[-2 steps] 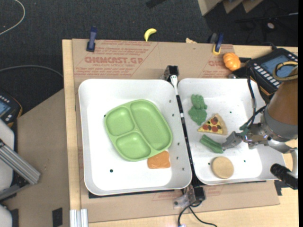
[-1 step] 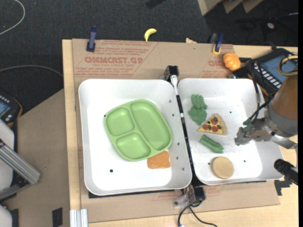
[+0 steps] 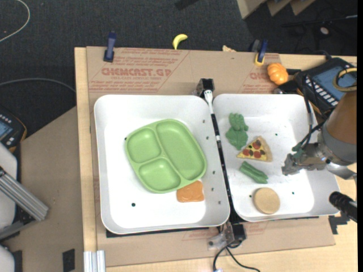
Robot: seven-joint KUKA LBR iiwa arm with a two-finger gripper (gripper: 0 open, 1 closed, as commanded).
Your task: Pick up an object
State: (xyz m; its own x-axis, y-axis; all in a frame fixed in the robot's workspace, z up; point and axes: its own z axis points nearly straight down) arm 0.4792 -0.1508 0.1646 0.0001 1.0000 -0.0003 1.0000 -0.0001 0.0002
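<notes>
The right bin (image 3: 295,109) holds a leafy green toy (image 3: 237,130), a pizza slice (image 3: 255,150), a green pod-shaped piece (image 3: 253,172) and a round tan disc (image 3: 266,200). In the left bin (image 3: 110,152) lie a green divided plate (image 3: 164,154) and an orange piece (image 3: 190,192) at the plate's lower right corner. My gripper (image 3: 293,164) hangs over the right side of the right bin, to the right of the pizza slice and the green pod, apart from both. Nothing shows in its grasp.
Outside the bins, on the cardboard, sit a small orange fruit toy (image 3: 277,72) and a yellow banana toy (image 3: 180,39). Blue clamps (image 3: 109,47) grip the cardboard's far edge. A black device (image 3: 326,84) lies at the back right, and cables run beside the arm.
</notes>
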